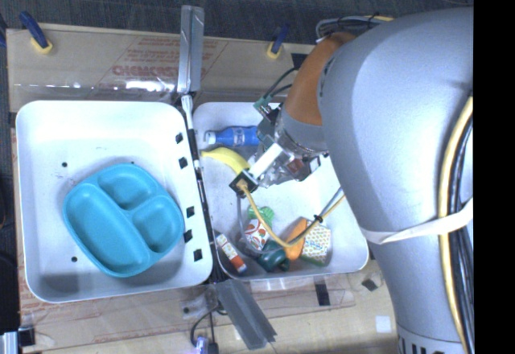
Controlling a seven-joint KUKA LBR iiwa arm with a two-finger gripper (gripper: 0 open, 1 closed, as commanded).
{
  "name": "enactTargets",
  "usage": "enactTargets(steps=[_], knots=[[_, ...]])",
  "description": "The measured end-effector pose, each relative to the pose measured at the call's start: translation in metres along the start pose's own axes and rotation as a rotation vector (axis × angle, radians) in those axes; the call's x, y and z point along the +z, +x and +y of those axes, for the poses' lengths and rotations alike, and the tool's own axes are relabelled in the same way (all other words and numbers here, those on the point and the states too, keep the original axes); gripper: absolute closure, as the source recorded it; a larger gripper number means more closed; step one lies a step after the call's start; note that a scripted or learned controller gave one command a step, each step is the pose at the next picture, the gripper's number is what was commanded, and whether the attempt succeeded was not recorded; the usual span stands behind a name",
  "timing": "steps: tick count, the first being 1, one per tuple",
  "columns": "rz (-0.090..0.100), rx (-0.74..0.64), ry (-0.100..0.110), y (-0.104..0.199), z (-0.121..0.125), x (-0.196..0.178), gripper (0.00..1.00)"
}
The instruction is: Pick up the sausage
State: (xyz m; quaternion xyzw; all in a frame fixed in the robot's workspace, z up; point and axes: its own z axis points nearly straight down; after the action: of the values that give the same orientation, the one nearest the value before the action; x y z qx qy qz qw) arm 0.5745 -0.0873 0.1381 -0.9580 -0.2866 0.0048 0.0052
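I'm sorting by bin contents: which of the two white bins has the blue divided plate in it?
The left bin. The blue divided plate lies in it, while the right bin, under the arm, holds the banana, bottle and other small items.

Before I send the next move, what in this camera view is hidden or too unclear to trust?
- Gripper: open or shut unreadable; the wrist covers it.
- Sausage: none of the small jumbled items can be identified as it.
- Right bin: its right part lies under the arm.
- Blue bottle: one end hidden by the wrist.

Grey arm (pixel 402 143) over cluttered right bin (pixel 354 252)
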Motion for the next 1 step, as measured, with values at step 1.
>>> enactTargets(steps=[1], knots=[[0.005,-0.086,-0.011,-0.0388,0.0685,-0.2538,1.00]])
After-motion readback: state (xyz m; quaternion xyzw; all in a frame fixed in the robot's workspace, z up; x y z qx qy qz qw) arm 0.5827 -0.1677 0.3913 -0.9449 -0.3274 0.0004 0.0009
